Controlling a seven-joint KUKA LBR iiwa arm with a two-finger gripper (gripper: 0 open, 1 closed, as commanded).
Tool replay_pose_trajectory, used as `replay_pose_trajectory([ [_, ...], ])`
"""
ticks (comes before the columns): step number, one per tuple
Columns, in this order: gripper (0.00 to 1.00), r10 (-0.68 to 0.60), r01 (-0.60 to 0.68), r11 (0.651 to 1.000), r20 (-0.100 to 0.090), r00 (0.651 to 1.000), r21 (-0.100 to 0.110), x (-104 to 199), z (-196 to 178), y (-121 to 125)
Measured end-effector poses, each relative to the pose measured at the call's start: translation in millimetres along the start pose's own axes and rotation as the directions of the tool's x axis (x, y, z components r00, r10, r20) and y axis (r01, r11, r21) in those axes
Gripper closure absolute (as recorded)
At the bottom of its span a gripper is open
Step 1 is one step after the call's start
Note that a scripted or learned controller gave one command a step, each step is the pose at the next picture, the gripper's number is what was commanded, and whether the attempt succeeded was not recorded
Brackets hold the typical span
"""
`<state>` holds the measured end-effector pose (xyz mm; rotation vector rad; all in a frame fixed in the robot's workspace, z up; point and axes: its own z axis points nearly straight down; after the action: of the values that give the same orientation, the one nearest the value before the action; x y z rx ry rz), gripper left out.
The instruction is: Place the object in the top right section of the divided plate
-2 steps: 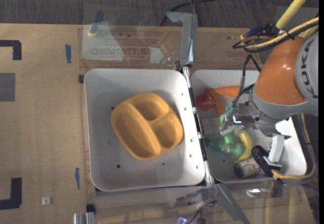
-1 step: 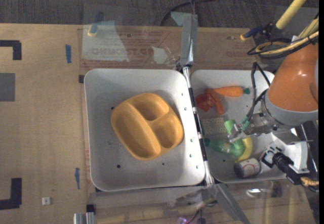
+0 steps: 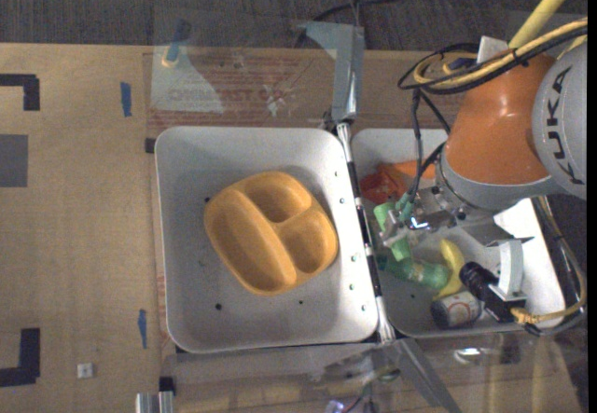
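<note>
Grey robot arm hovers over cluttered right white bin; gripper state cannot be told.
Crowded toys risk a wrong grab, leaving the orange divided plastic plate unfilled.

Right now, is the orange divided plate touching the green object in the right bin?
Apart. The camera view shows the divided plate in the left bin; the green object lies beyond the dividing wall.

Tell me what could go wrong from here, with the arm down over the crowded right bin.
The gripper sits among packed items: a green plastic piece, a yellow banana-shaped toy and an orange object. It may grab the wrong one or nothing. The yellow divided plate lies tilted in the left white bin, so the section could be misjudged.
</note>
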<state>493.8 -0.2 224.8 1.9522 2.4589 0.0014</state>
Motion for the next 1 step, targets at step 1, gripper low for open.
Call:
replay_pose_trajectory([
  [1, 1.0, 0.008, -0.008, 1.0, 0.0, 1.0, 0.001, 78.9, 79.5, 83.5],
])
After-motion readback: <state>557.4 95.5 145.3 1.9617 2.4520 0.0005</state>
